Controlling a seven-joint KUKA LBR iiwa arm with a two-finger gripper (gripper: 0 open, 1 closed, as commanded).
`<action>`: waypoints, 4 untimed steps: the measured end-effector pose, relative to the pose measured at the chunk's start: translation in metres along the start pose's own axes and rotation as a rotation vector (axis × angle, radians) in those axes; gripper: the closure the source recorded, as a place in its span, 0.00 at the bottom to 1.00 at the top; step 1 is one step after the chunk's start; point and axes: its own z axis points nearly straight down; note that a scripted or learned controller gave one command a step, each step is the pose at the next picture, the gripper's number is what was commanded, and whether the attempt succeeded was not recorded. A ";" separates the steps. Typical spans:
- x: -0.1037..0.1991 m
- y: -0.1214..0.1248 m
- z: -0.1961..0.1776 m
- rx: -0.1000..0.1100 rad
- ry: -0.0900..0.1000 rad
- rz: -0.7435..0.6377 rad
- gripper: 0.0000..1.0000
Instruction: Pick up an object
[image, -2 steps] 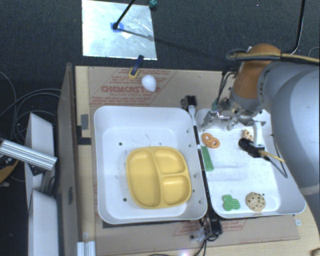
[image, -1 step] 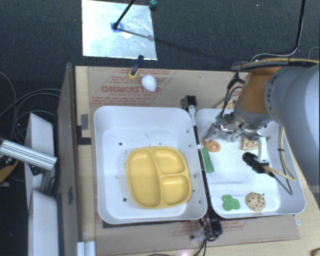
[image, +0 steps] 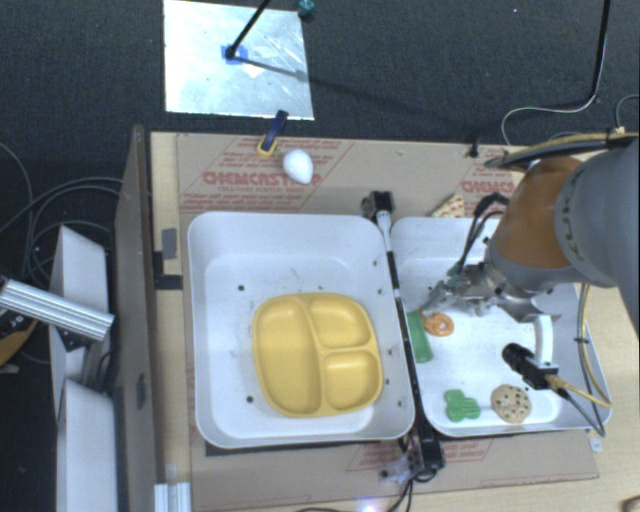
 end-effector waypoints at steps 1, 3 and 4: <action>-0.056 -0.088 0.002 0.013 0.000 0.004 0.00; -0.114 0.006 0.004 0.002 -0.008 -0.002 0.00; -0.100 0.074 -0.032 0.002 -0.002 -0.010 0.00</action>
